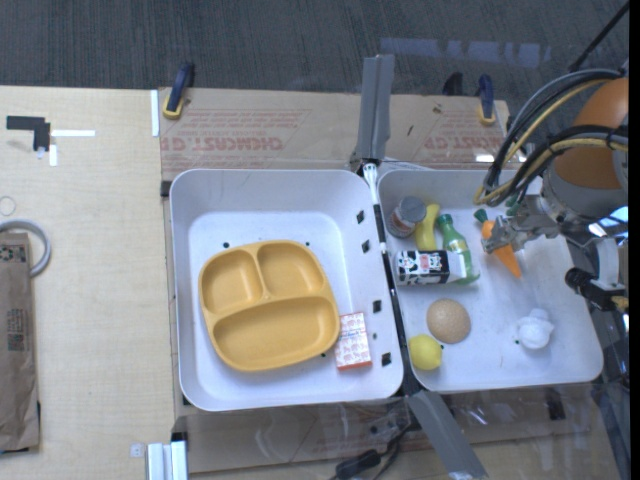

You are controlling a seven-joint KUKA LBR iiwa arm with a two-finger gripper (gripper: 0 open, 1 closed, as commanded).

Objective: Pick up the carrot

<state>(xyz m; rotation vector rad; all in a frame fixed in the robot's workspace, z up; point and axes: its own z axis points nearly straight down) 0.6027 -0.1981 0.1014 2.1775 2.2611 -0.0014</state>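
The carrot (510,259) is orange with a small green top and lies at a slant in the upper middle of the right bin (570,368). My gripper (505,231) has come in from the right and sits directly over the carrot's middle, so orange shows on both sides of it. The carrot's lower tip points toward the front right. The grey arm with its orange band (590,143) covers the bin's far right corner.
Left of the carrot, close by, are a green bottle (456,248), a yellow banana-like piece (429,226), a small can (408,214) and a black-and-white carton (420,266). A brown egg (448,320), a lemon (425,352) and a white object (535,330) lie nearer the front. The left bin holds a yellow divided plate (268,304) and a snack packet (353,341).
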